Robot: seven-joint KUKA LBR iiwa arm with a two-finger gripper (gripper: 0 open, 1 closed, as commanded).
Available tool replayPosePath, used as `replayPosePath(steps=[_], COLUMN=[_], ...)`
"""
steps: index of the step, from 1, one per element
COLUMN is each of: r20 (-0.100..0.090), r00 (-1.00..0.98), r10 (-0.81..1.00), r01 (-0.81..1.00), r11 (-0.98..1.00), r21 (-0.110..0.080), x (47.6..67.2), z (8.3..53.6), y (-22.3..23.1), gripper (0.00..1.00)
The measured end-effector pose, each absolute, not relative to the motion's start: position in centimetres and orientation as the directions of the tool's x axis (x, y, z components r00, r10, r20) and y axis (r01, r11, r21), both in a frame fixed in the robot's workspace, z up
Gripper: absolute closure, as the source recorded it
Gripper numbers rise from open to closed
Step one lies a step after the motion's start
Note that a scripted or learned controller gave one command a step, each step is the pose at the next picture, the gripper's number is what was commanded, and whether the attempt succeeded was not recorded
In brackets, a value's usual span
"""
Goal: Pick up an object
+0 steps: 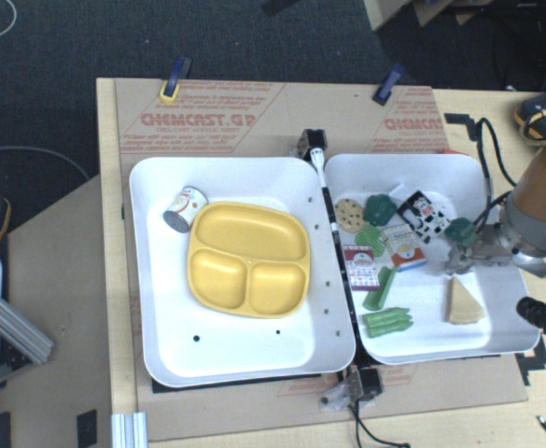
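Observation:
The right bin (422, 343) holds several small items: a speckled cookie (349, 215), a dark green piece (380, 208), a black-and-white spotted block (424, 215), a red-and-white packet (361, 267), a green pod (380, 289), a bright green bundle (386, 321) and a pale yellow wedge (464, 303). My gripper (459, 255) reaches in from the right over the bin's right part. It hangs just above the wedge and beside a small teal piece (459, 230). I see nothing clearly held in it.
The left bin (161, 325) carries a yellow divided plate (248, 258) and a small tipped cup (184, 208) at its upper left. Clamps (172, 80) sit on the cardboard's far edge. Cables (492, 157) run near the right bin's far right corner.

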State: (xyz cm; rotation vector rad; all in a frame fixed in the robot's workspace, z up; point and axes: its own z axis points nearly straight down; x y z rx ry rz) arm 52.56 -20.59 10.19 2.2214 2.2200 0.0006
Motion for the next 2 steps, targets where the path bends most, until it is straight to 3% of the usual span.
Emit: replayPosePath(steps=[2], r20=[-0.004], r00=[-0.002], r10=[1.000], r01=[1.000], r11=[0.002], r21=[0.008], x=[53.9], z=[21.8], y=[-19.7], gripper=[1.00])
